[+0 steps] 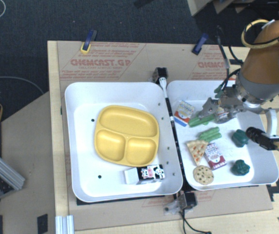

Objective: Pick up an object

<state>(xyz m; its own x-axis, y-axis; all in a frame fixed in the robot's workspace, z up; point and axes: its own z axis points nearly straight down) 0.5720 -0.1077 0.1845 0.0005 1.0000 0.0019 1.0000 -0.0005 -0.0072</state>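
Two white bins side by side on the bench: the left bin [76, 130] carries a big yellow divided plate [126, 134] with a small milk carton [144, 174] lying just below it. The right bin [266, 172] is the busy one, and that is where the arm [266, 52] reaches in, which suggests the pick comes from here. The gripper [212, 112] hangs low over the bin's upper middle, right by a long green bean pod [200, 121]; whether it grips anything I cannot tell. Below it lie a second green piece [209, 134], a pizza slice [196, 151], a red packet [214, 156], a cookie [203, 175] and two dark green lumps [240, 167], loosely scattered, each with room for a grab.
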